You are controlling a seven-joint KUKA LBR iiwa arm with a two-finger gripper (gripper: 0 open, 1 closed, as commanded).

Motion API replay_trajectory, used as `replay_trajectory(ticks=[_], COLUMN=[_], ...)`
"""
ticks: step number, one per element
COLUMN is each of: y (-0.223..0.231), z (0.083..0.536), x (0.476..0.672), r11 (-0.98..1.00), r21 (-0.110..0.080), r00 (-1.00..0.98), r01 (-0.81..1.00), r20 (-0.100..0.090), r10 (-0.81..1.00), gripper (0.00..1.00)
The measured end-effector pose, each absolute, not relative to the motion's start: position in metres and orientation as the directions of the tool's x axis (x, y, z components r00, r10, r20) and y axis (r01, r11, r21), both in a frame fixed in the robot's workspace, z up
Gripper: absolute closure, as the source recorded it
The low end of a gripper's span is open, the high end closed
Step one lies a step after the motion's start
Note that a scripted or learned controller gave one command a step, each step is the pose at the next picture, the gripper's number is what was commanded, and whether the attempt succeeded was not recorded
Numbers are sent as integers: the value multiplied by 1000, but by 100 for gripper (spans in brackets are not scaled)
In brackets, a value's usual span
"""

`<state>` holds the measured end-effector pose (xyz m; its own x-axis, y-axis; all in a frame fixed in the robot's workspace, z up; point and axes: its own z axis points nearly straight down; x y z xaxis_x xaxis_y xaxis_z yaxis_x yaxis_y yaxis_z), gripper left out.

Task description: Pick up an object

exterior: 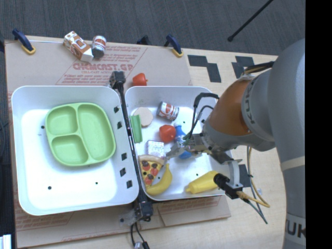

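Observation:
The right bin (171,90) holds several small items: a small can (168,110), a red fruit (167,133), a blue piece (180,130), a green stick (136,128), a beige disc (146,117), a white packet (155,148), a pizza slice (150,169), a banana (164,180) and a yellow wedge (203,183). My gripper (179,150) is low in the middle of this bin. It sits just below the red fruit and blue piece, and right of the white packet. The wrist and arm hide the bin's right part. Nothing is seen lifted.
The left bin (31,185) carries a green divided plate (80,133). On the cardboard behind the bins lie a red item (139,79), a small can (98,45) and a toy box (77,44). Blue clamps (174,44) hold the board's back edge.

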<state>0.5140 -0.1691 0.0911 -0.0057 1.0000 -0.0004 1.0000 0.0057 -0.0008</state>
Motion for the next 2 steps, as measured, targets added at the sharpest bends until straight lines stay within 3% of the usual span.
replay_trajectory(ticks=[1,2], y=[-169,-211], z=[101,121], x=[514,550], r11=[9,4], r21=[-4,0], r00=[-9,-4], r01=[1000,1000], r20=[1,0], r10=[1000,1000], gripper=[100,100])
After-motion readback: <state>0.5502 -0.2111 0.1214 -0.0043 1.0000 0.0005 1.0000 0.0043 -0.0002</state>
